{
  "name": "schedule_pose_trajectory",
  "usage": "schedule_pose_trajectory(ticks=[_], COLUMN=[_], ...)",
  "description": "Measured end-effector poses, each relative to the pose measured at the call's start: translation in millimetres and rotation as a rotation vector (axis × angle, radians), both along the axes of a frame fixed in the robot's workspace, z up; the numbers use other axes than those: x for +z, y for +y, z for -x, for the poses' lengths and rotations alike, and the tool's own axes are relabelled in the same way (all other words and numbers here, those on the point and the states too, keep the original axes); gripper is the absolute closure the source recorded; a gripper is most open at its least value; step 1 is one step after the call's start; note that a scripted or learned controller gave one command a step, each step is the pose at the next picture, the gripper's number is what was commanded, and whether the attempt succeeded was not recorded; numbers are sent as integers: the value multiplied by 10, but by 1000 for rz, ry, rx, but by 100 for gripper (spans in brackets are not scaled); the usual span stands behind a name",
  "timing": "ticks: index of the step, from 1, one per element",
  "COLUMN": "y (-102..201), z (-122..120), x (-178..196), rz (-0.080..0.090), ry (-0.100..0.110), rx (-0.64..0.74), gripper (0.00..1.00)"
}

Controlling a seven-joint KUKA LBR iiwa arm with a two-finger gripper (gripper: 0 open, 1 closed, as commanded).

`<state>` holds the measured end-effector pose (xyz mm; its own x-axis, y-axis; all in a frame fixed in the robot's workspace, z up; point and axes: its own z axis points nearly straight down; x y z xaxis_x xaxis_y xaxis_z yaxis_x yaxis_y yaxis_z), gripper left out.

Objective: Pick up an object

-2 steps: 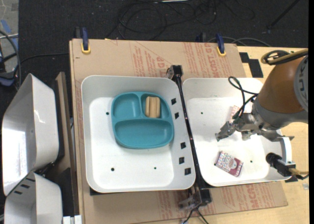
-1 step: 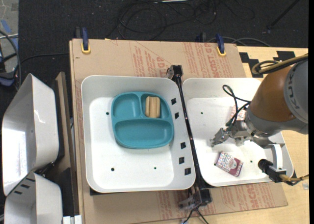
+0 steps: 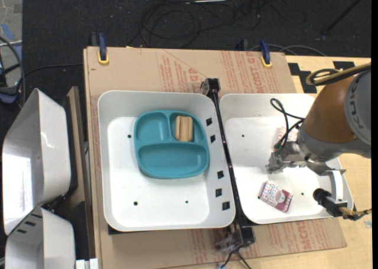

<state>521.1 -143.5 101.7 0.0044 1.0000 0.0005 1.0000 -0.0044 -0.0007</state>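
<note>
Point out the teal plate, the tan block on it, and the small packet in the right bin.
teal plate [image 3: 171, 158]: camera view, large lower compartment.
tan block [image 3: 184, 128]: camera view, its top face.
small packet [image 3: 275, 196]: camera view, its printed face.

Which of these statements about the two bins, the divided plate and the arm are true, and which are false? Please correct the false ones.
1. The teal divided plate lies in the left bin. True.
2. The tan block sits in the plate's large compartment. False: it sits in a small compartment at the plate's far right corner.
3. A small patterned packet lies in the right bin, near its front edge. True.
4. The patterned packet is held between the fingers of the gripper. False: it lies on the bin floor, apart from the gripper.
5. The arm reaches over the left bin. False: it is over the right bin.
</note>
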Motion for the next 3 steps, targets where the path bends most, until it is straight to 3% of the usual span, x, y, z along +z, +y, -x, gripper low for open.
schedule_pose_trajectory(ticks=[3], y=[48], z=[-192], x=[1440], rz=[2], ry=[-5], rx=[9], gripper=[100])
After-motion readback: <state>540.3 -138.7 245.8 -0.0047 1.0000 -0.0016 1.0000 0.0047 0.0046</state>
